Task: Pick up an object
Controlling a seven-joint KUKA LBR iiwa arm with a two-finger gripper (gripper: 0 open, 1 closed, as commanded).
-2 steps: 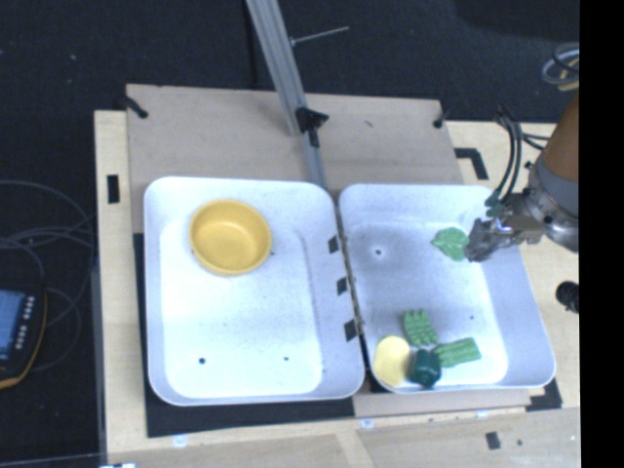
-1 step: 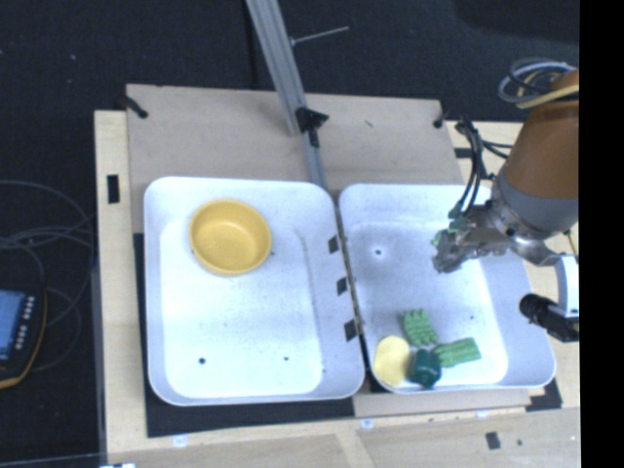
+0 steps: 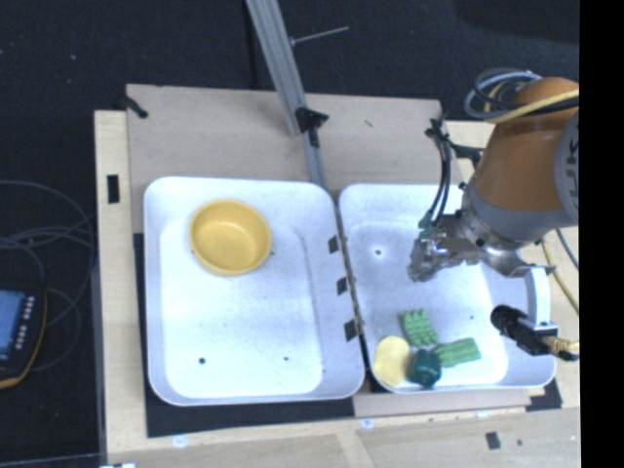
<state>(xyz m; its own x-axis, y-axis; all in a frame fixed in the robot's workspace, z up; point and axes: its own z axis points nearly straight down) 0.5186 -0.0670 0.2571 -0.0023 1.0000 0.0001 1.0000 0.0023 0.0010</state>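
Hanging over the right bin [image 3: 356, 213], the tool [image 3: 426, 259] sits apart from the objects huddled at the near wall: green block [image 3: 420, 327], yellow piece [image 3: 391, 359], teal piece [image 3: 425, 368]. Its grip state I cannot tell. Crowding risks a slipped or double grab.

Glossy, probably plastic yellow bowl [image 3: 231, 237].

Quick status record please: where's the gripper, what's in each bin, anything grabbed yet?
gripper: over right bin, above the cluster, nothing seen between its fingers
left bin: yellow bowl, upper left part
right bin: green block, green bar, teal piece, yellow piece, clustered at near edge
grabbed: nothing visible
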